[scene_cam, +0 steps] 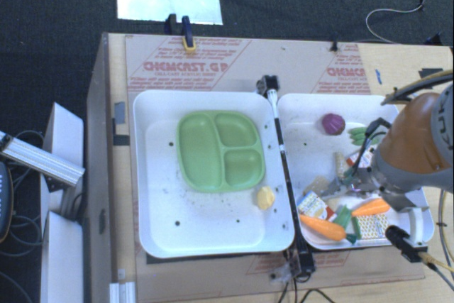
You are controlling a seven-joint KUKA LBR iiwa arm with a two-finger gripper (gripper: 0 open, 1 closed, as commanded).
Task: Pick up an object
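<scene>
Grey metal of the gripper [345,184] was seen low over the right bin [301,110]; its state could not be told. Carrots [323,227] lay at five o'clock, a purple ball [333,124] at twelve. Reaching was judged under way; a descent onto one item was needed.

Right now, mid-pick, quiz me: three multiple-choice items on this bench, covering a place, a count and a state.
1. Where is the green divided tray?
A. left bin
B. right bin
C. on the floor

2. How many carrots lie in the right bin?
A. none
B. two
C. five

3. How does the yellow lump sit?
A. inside the tray
B. on the bin floor beside the tray
C. on the purple ball

Key:
1 A, it rests in the left bin.
2 B, one near the front, one further right.
3 B, it lies off the tray's corner.
</scene>
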